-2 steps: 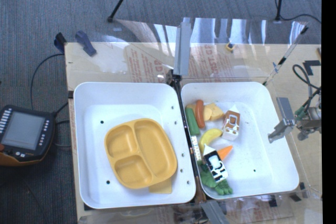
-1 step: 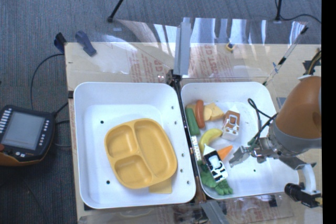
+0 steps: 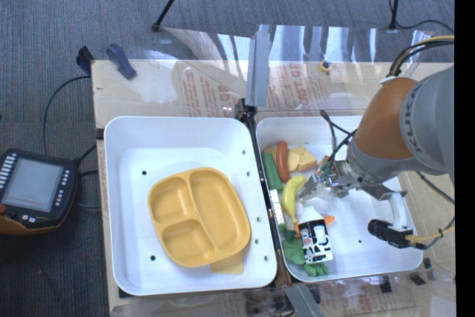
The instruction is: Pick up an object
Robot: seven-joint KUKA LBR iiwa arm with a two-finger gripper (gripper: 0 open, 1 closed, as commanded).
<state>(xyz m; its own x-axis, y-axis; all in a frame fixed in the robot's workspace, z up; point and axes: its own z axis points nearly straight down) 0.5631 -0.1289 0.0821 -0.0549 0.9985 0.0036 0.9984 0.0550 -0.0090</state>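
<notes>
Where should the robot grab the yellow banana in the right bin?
Probably the banana is best taken across its narrow curved middle, coming straight down from above. It lies flat in the right bin, with a green vegetable close on one side, so its upper face is the freest part. The gripper hovers just beside it.

No legible text on anything

Yellow divided tray [image 3: 199, 216] in left bin [image 3: 126, 152]; pendant [image 3: 33, 191] on floor.
</notes>
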